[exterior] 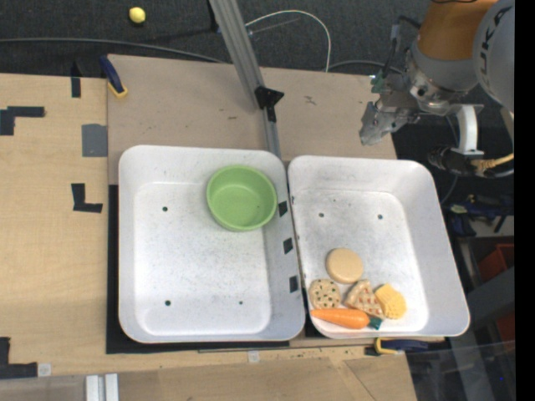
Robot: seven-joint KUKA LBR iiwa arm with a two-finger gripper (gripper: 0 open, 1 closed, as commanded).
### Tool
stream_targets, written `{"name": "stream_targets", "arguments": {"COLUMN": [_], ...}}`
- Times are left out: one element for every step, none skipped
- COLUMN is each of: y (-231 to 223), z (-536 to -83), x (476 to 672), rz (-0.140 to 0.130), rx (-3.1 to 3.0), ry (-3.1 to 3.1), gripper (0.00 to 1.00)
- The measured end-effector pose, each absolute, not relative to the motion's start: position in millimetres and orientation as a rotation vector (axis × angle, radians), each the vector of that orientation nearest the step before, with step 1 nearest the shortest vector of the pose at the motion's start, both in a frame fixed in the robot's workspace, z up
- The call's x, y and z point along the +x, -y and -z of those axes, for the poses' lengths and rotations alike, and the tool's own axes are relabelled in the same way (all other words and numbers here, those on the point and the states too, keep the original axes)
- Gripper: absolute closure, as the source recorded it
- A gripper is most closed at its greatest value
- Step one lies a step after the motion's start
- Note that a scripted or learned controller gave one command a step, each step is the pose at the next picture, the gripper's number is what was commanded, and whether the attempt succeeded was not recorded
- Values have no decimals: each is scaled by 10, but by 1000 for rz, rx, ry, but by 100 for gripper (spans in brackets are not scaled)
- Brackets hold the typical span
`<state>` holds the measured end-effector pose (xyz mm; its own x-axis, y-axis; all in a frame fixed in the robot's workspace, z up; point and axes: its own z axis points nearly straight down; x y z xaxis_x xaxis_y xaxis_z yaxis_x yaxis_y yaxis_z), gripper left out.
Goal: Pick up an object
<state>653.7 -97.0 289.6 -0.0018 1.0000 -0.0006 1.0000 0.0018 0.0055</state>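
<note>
A pale wooden worktop (50,249) carries two white bins side by side, with dark floor behind where a small yellow ball (137,14) lies. The left bin (150,307) holds a green bowl (242,197) near its far right corner. The right bin (418,224) has food toys bunched at its near edge: a round biscuit (344,266), a waffle (324,293), a carrot (341,317). The arm (464,32) reaches in from the right, its jaws poised over bare worktop beyond the right bin's far rim, holding nothing; open or closed, I cannot tell.
</note>
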Motion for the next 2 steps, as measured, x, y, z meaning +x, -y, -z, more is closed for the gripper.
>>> {"name": "stream_targets", "arguments": {"y": [433,-110], "z": [-2873,-2653], "x": [6392,6157], "rz": [0,4], "rx": [2217,2218], "ry": [-2230,-2231], "gripper": [100,100]}}
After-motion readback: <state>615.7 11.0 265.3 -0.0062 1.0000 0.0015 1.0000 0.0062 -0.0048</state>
